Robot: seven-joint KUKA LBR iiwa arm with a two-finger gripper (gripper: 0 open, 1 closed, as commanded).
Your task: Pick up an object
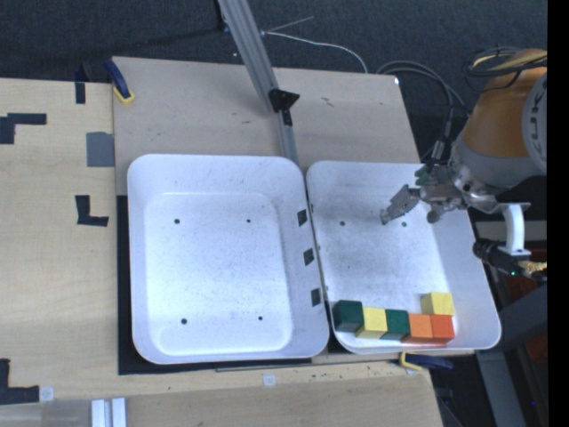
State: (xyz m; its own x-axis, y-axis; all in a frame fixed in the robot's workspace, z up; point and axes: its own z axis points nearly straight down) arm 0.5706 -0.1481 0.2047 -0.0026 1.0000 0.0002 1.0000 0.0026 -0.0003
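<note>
Lining the right bin's [462, 265] near wall you see the blocks [396, 321]: green, yellow, green, orange, red-orange, one yellow behind | mid: your gripper [411, 205] hangs over that bin's far half, well apart from them | fingers: spread, gripping nothing | left bin [142, 238] alongside

A slanted grey metal pole [258, 56] crosses the pale wooden tabletop [53, 238] above the bins. A blue and yellow clamp [118, 80] sits at the beige board's [196, 114] corner. Thin white cable [329, 47] loops beyond.
</note>
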